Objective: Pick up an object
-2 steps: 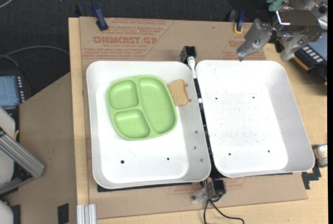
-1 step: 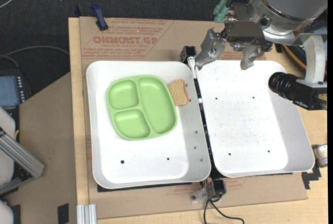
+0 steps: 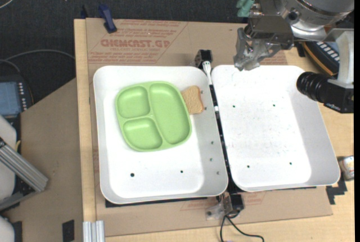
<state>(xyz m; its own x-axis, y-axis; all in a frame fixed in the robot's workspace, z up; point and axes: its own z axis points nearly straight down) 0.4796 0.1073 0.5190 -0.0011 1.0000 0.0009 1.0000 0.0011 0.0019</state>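
A light green divided plate (image 3: 153, 116) lies in the left white bin (image 3: 112, 173). A tan cracker-like piece (image 3: 193, 100) leans against the plate's right rim, near the divide between the bins. My gripper (image 3: 246, 61) hangs over the far left corner of the right bin (image 3: 281, 151), up and to the right of the cracker and apart from it. Its fingers point down and look close together, with nothing visible between them.
A black camera-like cylinder (image 3: 318, 88) juts over the right bin's right rim. A black clip (image 3: 203, 58) sits at the far end of the divide between the bins. The bins rest on a brown board (image 3: 140, 38), with a blue clamp (image 3: 107, 18) at its far left.
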